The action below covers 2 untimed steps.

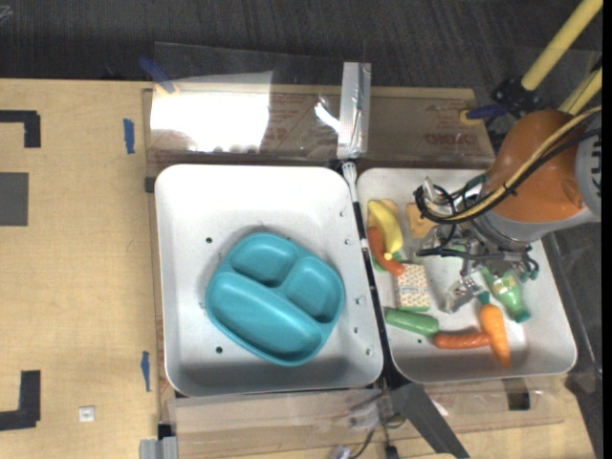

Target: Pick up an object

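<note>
Arm appearance, seen from beside the bench

An orange band (537,165) is wrapping the grey arm (593,165) above the wrist; black and yellow cables (478,194) are looping across it, and metallic gripper (466,290) hardware is glinting silver below the dark wrist housing.

No text, label or number can be read.

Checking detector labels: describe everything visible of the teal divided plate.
The teal divided plate looks like smooth matte plastic, a rounded shape with three compartments: two smaller ones toward the far side, one long one nearer the camera. It lies flat, right side up, turned at an angle, near the middle of the left white bin. Nothing lies on it.
</note>
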Each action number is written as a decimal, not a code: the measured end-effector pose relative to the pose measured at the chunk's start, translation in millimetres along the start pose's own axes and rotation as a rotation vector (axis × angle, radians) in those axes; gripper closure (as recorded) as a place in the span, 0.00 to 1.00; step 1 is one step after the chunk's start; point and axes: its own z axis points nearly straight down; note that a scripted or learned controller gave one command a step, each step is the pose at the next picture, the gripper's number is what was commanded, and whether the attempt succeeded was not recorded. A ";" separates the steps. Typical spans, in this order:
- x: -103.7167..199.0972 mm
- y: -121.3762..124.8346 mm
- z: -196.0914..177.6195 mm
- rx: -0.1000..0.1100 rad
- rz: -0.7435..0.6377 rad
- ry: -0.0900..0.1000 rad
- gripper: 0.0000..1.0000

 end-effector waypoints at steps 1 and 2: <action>18.1 -79.7 1.0 0.003 -0.098 0.000 0.00; 12.5 -78.6 -13.0 0.008 -0.101 -0.013 1.00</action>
